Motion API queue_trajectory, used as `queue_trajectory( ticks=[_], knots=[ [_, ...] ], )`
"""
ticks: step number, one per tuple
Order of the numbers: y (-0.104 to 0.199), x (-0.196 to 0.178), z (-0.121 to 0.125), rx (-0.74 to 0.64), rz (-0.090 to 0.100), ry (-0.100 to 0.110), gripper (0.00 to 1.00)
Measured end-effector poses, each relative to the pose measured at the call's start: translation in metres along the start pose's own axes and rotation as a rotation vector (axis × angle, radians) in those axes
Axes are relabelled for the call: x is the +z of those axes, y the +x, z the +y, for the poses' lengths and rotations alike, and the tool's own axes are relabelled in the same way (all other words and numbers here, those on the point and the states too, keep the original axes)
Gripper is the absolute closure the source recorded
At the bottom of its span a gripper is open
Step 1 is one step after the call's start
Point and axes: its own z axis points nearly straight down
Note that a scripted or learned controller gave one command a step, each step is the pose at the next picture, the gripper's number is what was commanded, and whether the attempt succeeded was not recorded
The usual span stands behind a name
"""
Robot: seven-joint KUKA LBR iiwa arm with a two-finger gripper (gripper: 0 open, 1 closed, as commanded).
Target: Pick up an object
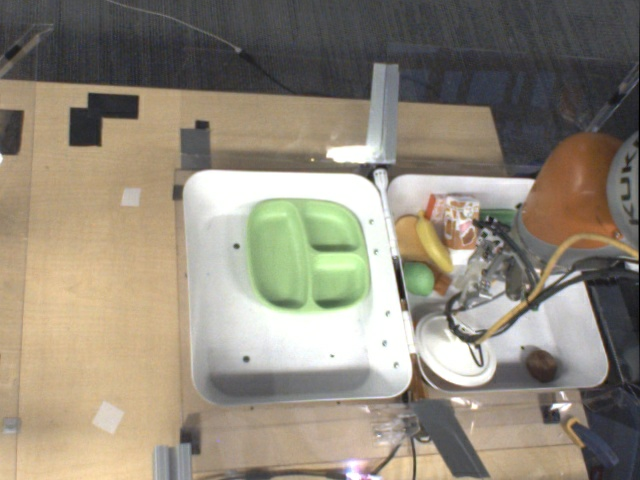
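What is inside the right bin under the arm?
Right bin holds a banana, green ball, red-and-white packet, white dish and brown lump. The arm covers its upper right corner.

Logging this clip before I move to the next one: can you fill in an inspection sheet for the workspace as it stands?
Surface: wooden bench bearing the left bin and the right bin.
Job's things: right bin holds a banana, green ball, printed carton, white bowl, small brown object.
Clutter: green divided tray in the left bin.
Grippers: gripper low over the right bin, beside the banana; grasp hidden.
Cables: yellow and black cables looping off the wrist.
Surroundings: dark floor beyond the bench.
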Motion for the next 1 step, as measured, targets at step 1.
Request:
queue_trajectory(
  ticks=[1],
  knots=[
    [-0.0419, -0.0557, -0.0290, -0.239, 0.032, -0.004, 1.00]
  ],
)
